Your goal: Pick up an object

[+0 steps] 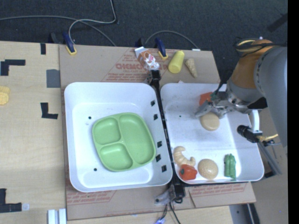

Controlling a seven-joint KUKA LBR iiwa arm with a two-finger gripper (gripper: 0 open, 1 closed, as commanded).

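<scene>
"CHEMCO" print on cardboard (pixel 122 67)

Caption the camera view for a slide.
Gripper hovers over a beige item in the right bin; green tray in the left.

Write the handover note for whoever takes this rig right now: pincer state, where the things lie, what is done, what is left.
Pincer: low in the right bin, just above a beige round piece, with an orange-red piece beside it. Nothing is seen held.
Right bin, near edge: a curled beige piece, a red piece, a second beige round piece, a green piece.
Left bin: a green divided plate.
On the cardboard behind the bins: a yellow piece and a tan cone.
Done: arm brought down over the beige piece.
Left: grasp and lift; no pick is confirmed.
</scene>
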